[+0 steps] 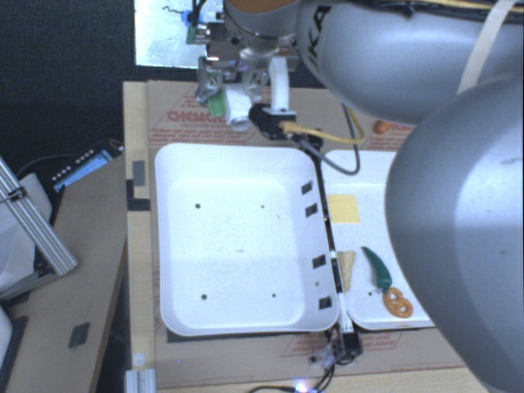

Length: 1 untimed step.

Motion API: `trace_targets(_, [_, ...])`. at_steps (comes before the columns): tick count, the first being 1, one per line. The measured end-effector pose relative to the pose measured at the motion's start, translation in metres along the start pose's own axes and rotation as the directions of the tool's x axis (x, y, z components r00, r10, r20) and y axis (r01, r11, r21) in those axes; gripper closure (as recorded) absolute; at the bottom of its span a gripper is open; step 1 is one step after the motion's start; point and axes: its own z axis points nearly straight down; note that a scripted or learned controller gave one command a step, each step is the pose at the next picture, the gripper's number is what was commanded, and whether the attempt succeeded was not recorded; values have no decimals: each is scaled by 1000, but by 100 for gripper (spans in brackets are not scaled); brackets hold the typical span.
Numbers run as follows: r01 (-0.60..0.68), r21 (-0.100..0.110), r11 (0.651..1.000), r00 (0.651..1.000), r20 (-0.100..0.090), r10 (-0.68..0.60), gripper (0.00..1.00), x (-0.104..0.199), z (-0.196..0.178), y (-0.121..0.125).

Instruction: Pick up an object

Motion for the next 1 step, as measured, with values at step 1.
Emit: trace_targets(1, [6, -2, 1000, 1000, 1, -6, 100, 1, -11, 0])
